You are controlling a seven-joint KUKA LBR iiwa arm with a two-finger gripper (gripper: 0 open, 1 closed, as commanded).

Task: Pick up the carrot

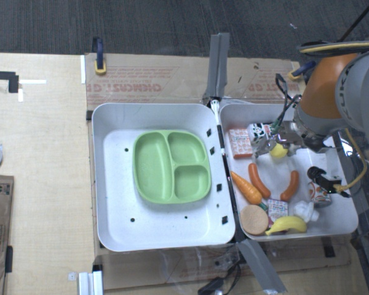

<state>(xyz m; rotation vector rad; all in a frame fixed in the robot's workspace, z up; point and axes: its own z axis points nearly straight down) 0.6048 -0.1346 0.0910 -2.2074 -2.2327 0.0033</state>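
The carrot [246,188] is orange and lies slanted on the floor of the right bin [341,223], near its left wall. A red sausage [259,180] lies right beside it. My gripper [272,145] hangs low over the upper middle of the right bin, above and to the right of the carrot and apart from it. A small yellow fruit [278,152] sits right at the gripper's tip. The grey arm with its orange band [323,94] comes in from the right.
The right bin also holds a pink carton [239,142], a cow-print carton [258,131], a second sausage [289,185], a banana [287,225], a round tan biscuit [254,219] and small packets. A green divided plate [171,166] sits in the left bin [111,226].
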